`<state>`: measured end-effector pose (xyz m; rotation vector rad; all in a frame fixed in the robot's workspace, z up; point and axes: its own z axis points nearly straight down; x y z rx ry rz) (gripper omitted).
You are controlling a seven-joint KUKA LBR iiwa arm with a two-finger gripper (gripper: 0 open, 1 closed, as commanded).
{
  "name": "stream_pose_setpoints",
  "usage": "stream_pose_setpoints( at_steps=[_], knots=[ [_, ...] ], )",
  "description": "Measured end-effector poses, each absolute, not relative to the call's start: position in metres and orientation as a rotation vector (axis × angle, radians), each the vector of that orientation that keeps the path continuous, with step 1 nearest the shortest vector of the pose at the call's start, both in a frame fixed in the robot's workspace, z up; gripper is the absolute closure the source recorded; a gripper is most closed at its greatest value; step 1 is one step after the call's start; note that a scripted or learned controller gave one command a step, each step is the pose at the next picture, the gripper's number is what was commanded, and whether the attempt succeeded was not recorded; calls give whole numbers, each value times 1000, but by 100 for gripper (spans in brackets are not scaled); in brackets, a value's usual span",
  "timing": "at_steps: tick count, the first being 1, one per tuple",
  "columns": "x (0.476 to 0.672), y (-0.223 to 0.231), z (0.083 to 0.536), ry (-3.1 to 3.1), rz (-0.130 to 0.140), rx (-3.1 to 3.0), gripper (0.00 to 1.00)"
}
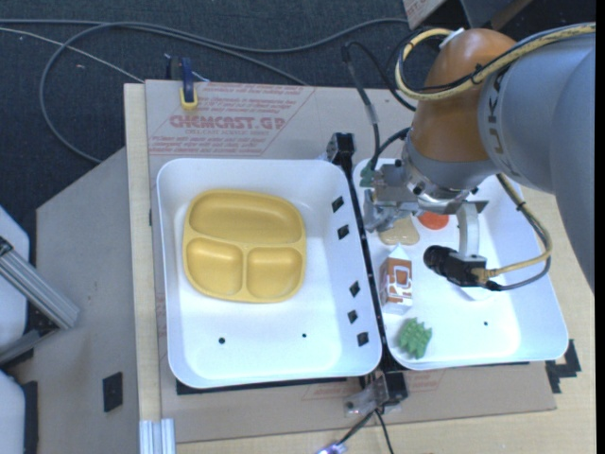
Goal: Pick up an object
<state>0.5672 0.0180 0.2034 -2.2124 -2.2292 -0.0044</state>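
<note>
Bright, even overhead light; soft focus.

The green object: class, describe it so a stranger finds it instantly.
Start at the right white bin. Follow its near edge to the corner beside the divider; the green object lies there, below the brown-and-white packet. It alone is green and bumpy.

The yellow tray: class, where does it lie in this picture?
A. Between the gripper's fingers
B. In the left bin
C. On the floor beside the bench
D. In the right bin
B: the yellow tray lies flat on the floor of the left bin, across the divider from the gripper, which hangs over the right bin.
</note>
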Motion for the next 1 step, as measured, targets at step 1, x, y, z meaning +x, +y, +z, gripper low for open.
stream_pose_setpoints(
  at_steps=[1],
  knots=[
    [582, 64, 200, -2227, -4, -2215, 100]
  ],
)
